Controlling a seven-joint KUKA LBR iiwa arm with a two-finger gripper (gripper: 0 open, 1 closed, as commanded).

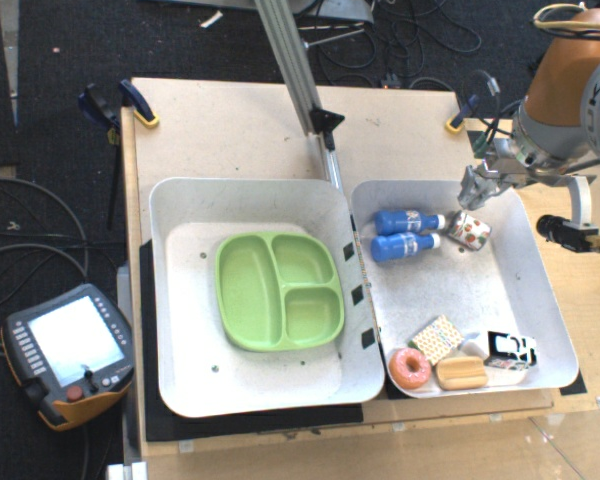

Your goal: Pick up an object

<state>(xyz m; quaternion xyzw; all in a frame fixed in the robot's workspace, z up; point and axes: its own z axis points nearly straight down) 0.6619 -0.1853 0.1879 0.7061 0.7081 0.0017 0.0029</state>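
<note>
Gripper (473, 190) above patterned cup (469, 231), right bin (540, 278).

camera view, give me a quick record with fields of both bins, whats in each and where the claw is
left bin: green divided tray, lying flat near the middle
right bin: two blue bottles on their sides at the far end; small patterned cup beside them
right bin, near corner: pink donut, checkered wafer, bread roll, black and white item
claw: over the far end of the right bin, just above the cup
arm: reaches in from the right
</note>
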